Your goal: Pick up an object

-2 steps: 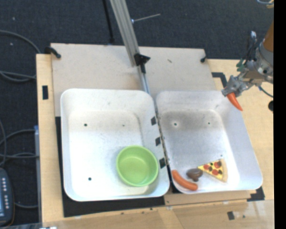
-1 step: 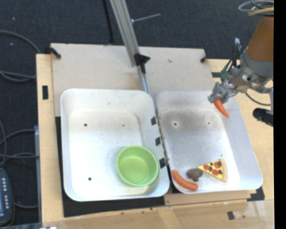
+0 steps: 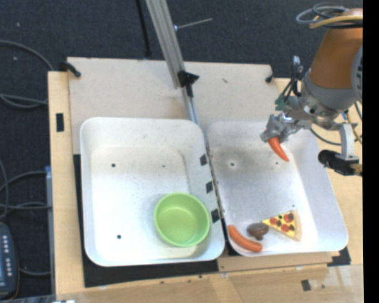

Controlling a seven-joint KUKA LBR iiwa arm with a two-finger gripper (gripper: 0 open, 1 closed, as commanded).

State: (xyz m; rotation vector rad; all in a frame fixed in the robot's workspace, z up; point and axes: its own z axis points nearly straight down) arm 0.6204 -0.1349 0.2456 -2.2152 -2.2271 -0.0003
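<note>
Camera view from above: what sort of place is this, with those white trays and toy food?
Probably a robot lab test bench. An arm reaches over two white bins on a board, toy food like a pizza slice lies inside, and cables run over the dark carpet.

My arm wears a broad orange band above a rounded grey wrist section; thin cables, one yellowish, loop over its top, and darker wires run down its side; a black cylindrical fitting juts out below the wrist; my gripper is small, grey and metallic.
</note>
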